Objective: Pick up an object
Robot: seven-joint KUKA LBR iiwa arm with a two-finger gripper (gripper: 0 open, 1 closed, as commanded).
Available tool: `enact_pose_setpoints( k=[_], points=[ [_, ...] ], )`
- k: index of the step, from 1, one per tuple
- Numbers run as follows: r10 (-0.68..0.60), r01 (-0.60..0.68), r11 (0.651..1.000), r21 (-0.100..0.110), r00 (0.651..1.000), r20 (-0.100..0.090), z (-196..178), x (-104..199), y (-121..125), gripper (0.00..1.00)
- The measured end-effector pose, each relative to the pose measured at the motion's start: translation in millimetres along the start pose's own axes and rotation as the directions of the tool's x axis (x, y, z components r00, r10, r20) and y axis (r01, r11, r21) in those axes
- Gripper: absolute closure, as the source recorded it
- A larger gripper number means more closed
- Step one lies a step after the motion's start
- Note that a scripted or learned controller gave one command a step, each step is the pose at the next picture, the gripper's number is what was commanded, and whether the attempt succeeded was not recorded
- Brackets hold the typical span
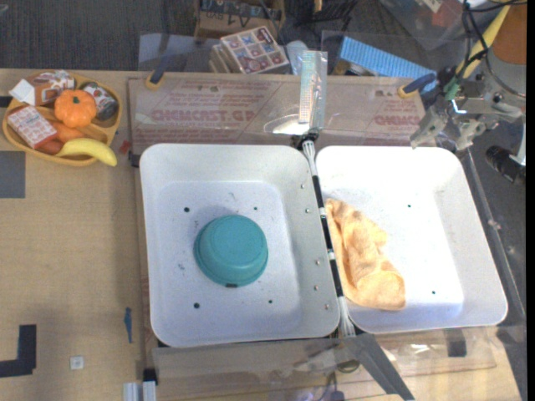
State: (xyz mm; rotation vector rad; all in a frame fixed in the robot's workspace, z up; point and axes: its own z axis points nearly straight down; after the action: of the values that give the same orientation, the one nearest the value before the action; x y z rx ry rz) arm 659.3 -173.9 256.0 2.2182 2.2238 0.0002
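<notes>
A teal bowl (232, 250) lies upside down in the middle of the left bin (167, 182). A crumpled yellow-orange cloth (364, 259) rests against the left wall of the right bin (435, 190). My gripper (444, 134) hangs above the far right corner of the right bin, well away from the cloth. Its fingers stand open with nothing between them.
A yellow plate with toy fruit, a pumpkin and a banana (61, 119) sits on the bench at far left. A cardboard sheet (217, 111) lies behind the bins, with boxes and clutter beyond. A metal clip (311, 98) stands at the divider's far end.
</notes>
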Motion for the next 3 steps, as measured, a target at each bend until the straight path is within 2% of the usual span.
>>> enact_pose_setpoints(
  k=[1,2,3],
  points=[
    [-0.027,0.027,1.0,0.0,1.0,0.0,97.6,10.9,-47.3,0.0],
    [-0.142,0.142,0.99,-0.015,0.99,0.005,163.3,76.5,-96.8,0.0],
    [-0.108,0.108,0.994,-0.019,0.994,0.003,163.0,74.9,-125.6,0.0]
  ],
)
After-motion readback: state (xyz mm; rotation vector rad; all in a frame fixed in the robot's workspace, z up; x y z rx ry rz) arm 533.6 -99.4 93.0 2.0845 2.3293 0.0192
